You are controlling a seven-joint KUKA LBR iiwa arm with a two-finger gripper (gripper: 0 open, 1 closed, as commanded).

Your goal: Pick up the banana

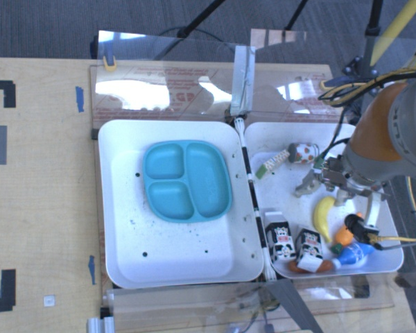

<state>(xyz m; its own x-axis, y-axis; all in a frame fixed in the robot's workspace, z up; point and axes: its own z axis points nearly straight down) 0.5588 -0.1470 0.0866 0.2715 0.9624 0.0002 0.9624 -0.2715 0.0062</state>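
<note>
In the camera view the gripper (331, 188) hangs low over the right bin (284, 139), reaching in from the right below the arm's orange band (371, 134); whether it is spread or closed I cannot tell, its metal parts being too small and cluttered to read; nothing can be made out in its grasp. The banana (322, 217) lies on the right bin's floor just below the gripper, roughly upright in the picture and curved, close under the gripper's lower parts; contact cannot be judged. Beside the banana to the right sits an orange toy (344, 237), with a blue one (353, 254) below it; two black-and-white cartons (281, 240) stand along the near edge; a small spotted figure (304, 152) lies near the far wall. The left bin (118, 186) holds a blue divided plate (187, 180).
</note>
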